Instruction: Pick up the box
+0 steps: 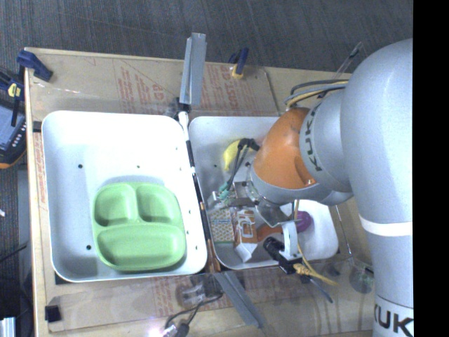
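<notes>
Box (pixel 235 229): flat printed carton, orange, white and brown panels, lying near the front wall of the right bin (pixel 210 135). Gripper (pixel 247 196) directly above its upper edge, maybe touching (wrist hides the fingers; grip state cannot be told). Green tray (pixel 139 227) in left bin (pixel 70 128).

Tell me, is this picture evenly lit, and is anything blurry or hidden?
In the camera view the light is soft and even; the left bin is bright white with faint shadow along its walls. The green tray looks sharp. The arm, close to the lens, looms large and covers much of the right bin, so the box shows partly.
</notes>
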Tool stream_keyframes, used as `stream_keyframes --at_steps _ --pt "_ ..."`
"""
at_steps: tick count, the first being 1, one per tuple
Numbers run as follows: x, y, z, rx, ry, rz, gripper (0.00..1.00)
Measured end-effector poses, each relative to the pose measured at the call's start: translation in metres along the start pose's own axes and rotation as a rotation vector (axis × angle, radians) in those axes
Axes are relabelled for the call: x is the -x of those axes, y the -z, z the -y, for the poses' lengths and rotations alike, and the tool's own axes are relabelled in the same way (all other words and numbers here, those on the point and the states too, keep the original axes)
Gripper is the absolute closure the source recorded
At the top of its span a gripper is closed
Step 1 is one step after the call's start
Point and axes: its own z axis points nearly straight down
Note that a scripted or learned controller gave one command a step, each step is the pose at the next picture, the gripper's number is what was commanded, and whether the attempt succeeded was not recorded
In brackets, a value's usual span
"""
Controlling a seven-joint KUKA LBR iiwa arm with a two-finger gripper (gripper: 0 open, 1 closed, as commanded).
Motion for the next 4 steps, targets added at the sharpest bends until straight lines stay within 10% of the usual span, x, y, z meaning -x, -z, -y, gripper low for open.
stream_keyframes --at_steps 1,2,3,4 --pt "-0.001 0.009 -0.001 -0.002 0.008 -0.003 1.0" --pt "0.029 0.137 0.028 -0.024 0.319 -0.021 1.0" --pt "0.029 0.137 0.028 -0.024 0.319 -0.021 0.0" --pt "0.017 -0.008 0.034 -0.029 0.236 -0.018 0.0"
